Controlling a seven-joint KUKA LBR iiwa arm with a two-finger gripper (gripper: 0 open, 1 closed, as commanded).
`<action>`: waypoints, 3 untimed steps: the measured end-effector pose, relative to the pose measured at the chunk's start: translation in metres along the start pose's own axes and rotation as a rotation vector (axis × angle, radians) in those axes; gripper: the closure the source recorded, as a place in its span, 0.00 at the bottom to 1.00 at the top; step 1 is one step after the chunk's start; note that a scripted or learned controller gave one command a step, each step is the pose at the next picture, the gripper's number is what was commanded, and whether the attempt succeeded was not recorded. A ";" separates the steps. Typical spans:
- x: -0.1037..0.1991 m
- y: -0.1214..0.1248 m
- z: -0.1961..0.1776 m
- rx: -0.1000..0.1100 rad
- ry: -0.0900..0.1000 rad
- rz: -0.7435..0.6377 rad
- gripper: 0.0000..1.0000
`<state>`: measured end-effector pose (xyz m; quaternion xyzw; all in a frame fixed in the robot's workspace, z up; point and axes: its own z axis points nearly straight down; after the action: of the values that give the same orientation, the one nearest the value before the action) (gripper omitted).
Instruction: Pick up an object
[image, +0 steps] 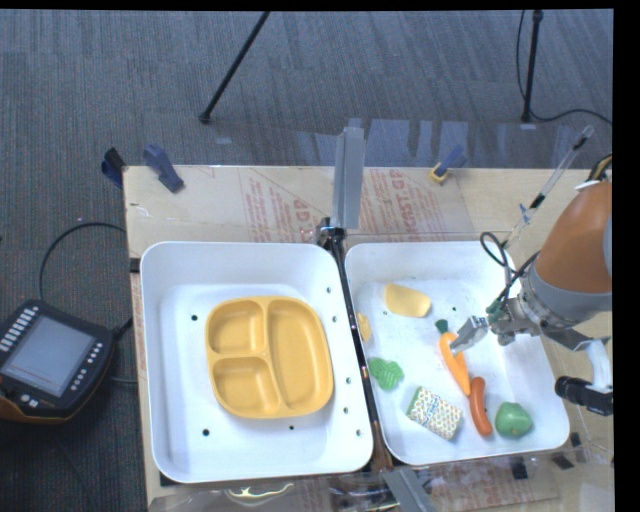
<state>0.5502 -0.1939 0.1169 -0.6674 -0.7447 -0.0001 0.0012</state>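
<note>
My gripper (464, 338) hangs low over the right bin (520, 262), its tip just above the top end of an orange carrot (456, 368). The carrot lies on the bin floor, and nothing is visibly held. Around it lie a reddish-orange sausage-like piece (481, 406), a green rounded fruit (513, 420), a patterned packet (434, 413), a green leafy piece (386, 374) and a pale yellow wedge (407, 300). The grey arm with its orange band (583, 240) comes in from the right.
In the left bin (170, 300) sits a yellow divided plate (268, 356). A small yellow piece (363, 327) lies by the wall between the bins. A handheld control pad (45, 358) rests on the floor at left. Cables run beside the wrist.
</note>
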 end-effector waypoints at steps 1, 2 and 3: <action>-0.019 0.014 0.019 0.002 0.001 -0.030 0.00; 0.002 -0.022 0.033 0.005 0.002 0.031 0.00; 0.002 -0.022 0.025 0.007 0.005 0.035 1.00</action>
<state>0.5278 -0.1947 0.0924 -0.6803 -0.7329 0.0010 0.0053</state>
